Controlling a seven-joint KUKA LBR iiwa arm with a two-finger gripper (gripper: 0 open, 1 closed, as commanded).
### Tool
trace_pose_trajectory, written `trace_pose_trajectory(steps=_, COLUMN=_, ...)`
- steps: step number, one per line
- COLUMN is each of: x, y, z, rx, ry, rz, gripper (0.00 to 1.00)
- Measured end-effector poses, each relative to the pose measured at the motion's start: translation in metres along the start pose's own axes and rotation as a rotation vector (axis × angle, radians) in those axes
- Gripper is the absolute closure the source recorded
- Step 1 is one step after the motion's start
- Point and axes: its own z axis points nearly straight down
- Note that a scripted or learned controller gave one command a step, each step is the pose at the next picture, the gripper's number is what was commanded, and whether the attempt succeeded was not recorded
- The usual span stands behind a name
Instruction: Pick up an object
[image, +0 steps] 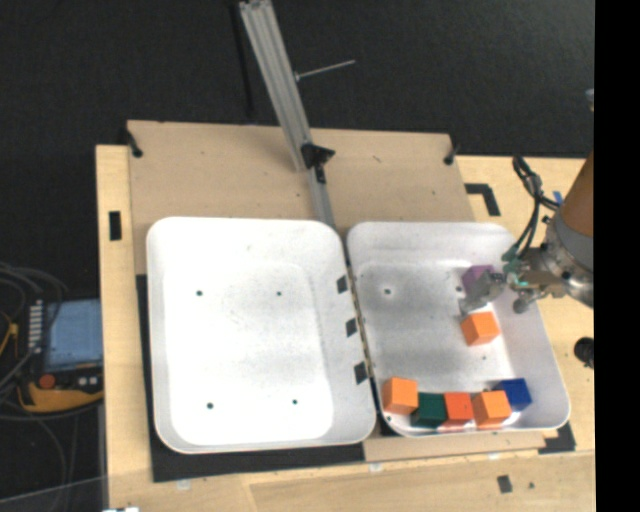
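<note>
White bins (250, 330); orange blocks (481, 327), green block (431, 408), blue block (514, 392), possibly purple piece (478, 274).

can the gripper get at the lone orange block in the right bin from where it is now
Probably yes: the orange block sits apart from the row of blocks, with bare bin floor around it, and the gripper hangs just above it.

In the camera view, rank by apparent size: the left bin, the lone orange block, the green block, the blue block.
1. left bin, far the largest.
2. lone orange block.
3. green block and blue block: both partly hidden, too alike to rank.
</note>
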Motion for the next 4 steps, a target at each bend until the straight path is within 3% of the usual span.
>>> trace_pose_trajectory(steps=1, x=0.0, y=0.0, z=0.0, rx=-0.001, ry=0.0, rz=0.002, gripper=0.0)
trace_pose_trajectory(steps=3, x=-0.002, y=-0.003, z=0.084, rx=0.005, ry=-0.001, rz=0.006, gripper=0.0)
trace_pose_trajectory(steps=4, x=-0.012, y=0.007, z=0.127, rx=-0.006, ry=-0.009, rz=0.008, gripper=0.0)
